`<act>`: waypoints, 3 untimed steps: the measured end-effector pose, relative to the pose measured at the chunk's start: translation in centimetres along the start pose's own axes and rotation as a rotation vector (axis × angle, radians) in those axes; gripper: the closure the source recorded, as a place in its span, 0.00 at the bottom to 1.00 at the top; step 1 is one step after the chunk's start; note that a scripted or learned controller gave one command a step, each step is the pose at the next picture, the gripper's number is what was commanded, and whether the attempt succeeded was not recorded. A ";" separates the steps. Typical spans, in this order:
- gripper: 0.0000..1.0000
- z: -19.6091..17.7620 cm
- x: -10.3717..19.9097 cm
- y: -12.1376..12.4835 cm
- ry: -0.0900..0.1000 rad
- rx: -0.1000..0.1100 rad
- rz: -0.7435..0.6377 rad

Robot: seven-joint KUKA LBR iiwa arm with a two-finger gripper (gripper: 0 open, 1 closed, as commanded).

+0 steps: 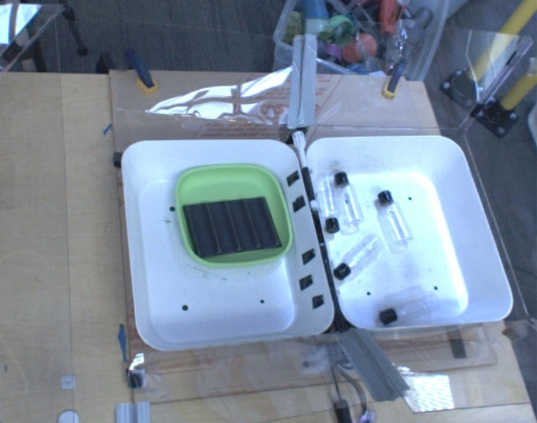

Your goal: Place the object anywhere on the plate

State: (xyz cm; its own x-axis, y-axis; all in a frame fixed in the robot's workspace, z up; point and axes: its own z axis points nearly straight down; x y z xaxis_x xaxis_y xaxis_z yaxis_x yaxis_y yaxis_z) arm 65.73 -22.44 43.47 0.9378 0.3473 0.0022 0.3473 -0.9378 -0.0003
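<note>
A green square plate point(233, 183) sits in the left bin point(153, 263), toward its back. A black ridged rectangular object point(230, 226) lies flat on the plate, covering most of its middle. In the right bin point(444, 192) lie several small clear bottles with black caps: one point(344, 195) near the divider, one point(392, 218) in the middle, one point(356, 258) lying aslant, and one point(407, 307) near the front wall.
A clear box of colourful toys point(361, 16) stands behind the bins. Crinkled clear film point(233, 104) lies behind the left bin. Black clips point(303, 236) line the divider between the bins. Wooden bench surface point(48, 236) spreads to the left.
</note>
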 end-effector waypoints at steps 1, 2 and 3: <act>0.00 0.0 0.0 0.0 0.002 0.000 0.152; 0.00 0.0 0.4 0.1 0.001 0.001 0.150; 0.00 0.0 0.1 0.0 -0.002 0.004 0.154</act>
State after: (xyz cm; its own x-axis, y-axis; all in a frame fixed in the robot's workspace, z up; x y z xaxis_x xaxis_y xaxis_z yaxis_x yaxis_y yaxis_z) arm 65.85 -22.41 43.44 0.9800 0.1989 0.0000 0.1989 -0.9800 -0.0043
